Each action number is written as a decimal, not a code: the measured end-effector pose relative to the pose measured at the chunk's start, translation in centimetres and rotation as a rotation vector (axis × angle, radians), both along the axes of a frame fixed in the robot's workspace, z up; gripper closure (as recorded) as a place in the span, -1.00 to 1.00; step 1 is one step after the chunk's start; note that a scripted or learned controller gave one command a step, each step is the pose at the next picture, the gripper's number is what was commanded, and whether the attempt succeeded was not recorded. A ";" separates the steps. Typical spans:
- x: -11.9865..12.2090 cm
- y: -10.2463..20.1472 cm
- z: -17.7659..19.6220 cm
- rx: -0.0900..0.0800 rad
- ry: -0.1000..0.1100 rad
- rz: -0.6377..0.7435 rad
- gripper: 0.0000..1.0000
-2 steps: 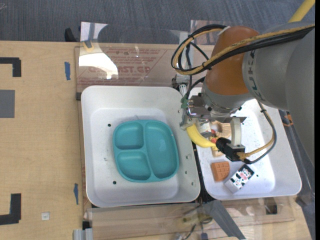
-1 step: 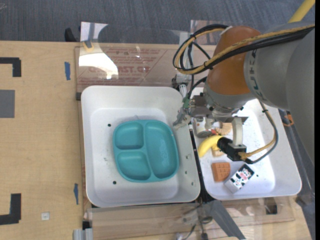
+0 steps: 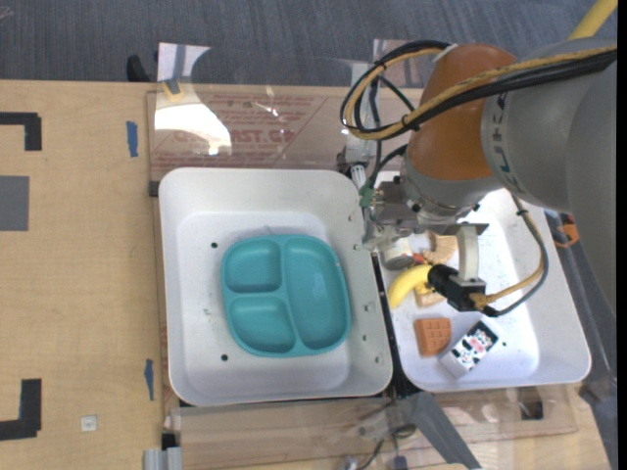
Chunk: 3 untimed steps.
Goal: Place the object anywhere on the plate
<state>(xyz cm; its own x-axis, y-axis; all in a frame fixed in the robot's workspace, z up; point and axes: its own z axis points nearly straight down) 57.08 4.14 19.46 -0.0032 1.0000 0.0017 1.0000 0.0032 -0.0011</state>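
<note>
Banana (image 3: 409,284) beside waffle (image 3: 432,335), arm (image 3: 509,125) overhead

Two shallow bins sit side by side on a tabletop (image 3: 69,292). The left bin (image 3: 186,213) holds a divided plate (image 3: 286,295), lying near its middle. The right bin (image 3: 558,351) holds several small things: a banana (image 3: 408,284) near its left wall, a waffle (image 3: 431,335) just in front of the banana, and a small box (image 3: 469,348) right of the waffle, touching or nearly touching it. The robot arm (image 3: 549,125) reaches in from the right, above the back of the right bin. Its gripper (image 3: 397,243) hangs just behind the banana, close to the wall between the bins.
</note>
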 end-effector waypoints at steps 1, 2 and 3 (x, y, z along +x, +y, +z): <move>-8.5 4.2 -1.1 0.000 0.003 0.001 1.00; -8.3 4.1 -0.1 -0.001 0.001 -0.003 1.00; -8.3 4.1 0.8 0.000 0.000 -0.004 1.00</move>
<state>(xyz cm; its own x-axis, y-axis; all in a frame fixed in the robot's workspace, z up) 48.81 8.23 20.27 0.0005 1.0000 0.0015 1.0000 -0.0005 -0.0014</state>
